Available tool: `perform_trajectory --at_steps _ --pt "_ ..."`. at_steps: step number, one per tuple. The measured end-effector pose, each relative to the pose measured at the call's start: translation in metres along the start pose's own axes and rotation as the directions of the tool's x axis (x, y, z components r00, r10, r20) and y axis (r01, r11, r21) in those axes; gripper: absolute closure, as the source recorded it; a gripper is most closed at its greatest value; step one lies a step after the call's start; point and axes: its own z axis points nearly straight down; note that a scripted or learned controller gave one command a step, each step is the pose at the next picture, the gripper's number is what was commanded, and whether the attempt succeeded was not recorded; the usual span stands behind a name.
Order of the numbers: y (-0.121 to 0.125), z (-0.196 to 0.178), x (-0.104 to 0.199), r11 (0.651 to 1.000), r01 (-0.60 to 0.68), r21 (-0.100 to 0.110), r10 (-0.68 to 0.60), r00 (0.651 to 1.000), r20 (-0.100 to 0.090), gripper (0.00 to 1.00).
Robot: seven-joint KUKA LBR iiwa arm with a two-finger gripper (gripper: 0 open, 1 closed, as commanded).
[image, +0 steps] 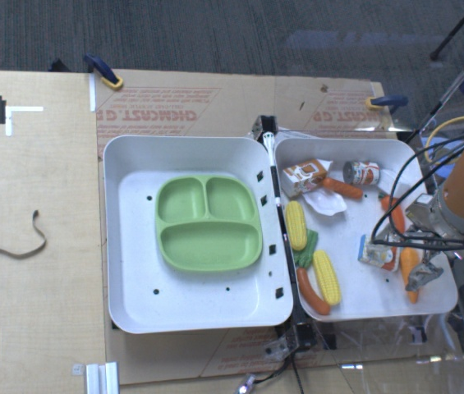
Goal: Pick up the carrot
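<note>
Fingers at carrot, grip state unclear, cardboard print mirrored, unreadable

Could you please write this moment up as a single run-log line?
task: pick up carrot | gripper: low at right bin's right edge, beside carrot | hold: unconfirmed | green tray: left bin

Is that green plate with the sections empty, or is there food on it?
Empty. The green plate lies flat in the left bin, and all three of its sections show bare green. The toy food lies in the right bin.
</note>
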Motion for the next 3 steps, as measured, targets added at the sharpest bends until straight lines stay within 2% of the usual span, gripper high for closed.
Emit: perform_trajectory --at_steps 1,2,3 --pt "0.002 -0.002 0.014 0.947 0.320 -0.011 -0.320 0.947 -0.006 0.00" --pt "0.002 -0.013 0.010 0.948 0.318 -0.008 -0.318 0.948 0.002 1.00" --pt "0.048 -0.057 -0.022 0.989 0.148 -0.017 -0.148 0.989 -0.012 1.00"
